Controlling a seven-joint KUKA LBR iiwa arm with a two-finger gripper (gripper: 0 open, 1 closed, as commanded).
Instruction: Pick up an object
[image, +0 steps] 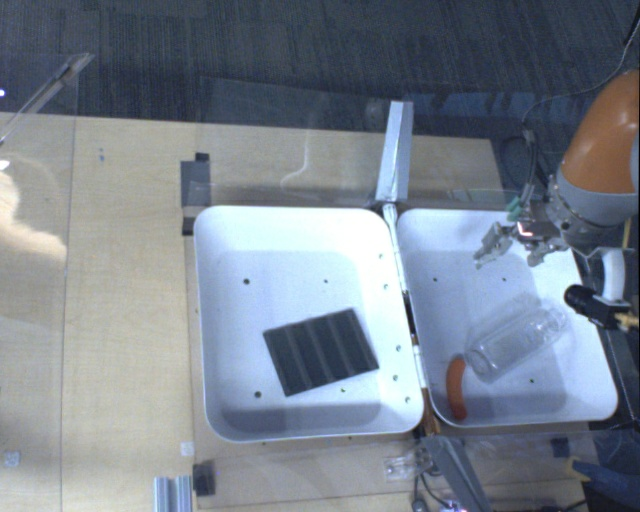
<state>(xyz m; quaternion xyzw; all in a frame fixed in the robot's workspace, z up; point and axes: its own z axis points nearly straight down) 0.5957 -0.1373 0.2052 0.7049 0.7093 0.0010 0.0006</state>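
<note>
Pale wooden bench carries two shallow white bins side by side, with dark floor beyond its far edge. In the right bin a clear plastic bottle lies on its side, slanted, roughly in the middle of the floor; its see-through body makes its outline hard to trace against the white. Just beside its lower end, near the bin's front left corner, lies a small orange-red object, close to the dividing wall. Open floor remains in the far left part of this bin and along its front right.

Above the bin's far right corner hangs the gripper, well apart from the bottle. Its two fingers stand spread with nothing between them. Behind it the arm's orange band runs off the frame, so most of the arm is cut off, and a dark part sits over the bin's right wall.

The left bin holds a flat dark ribbed panel, turned at an angle in the front half, clear of all four walls, with much open floor behind it. A metal bar rises at the joint between the bins.
</note>
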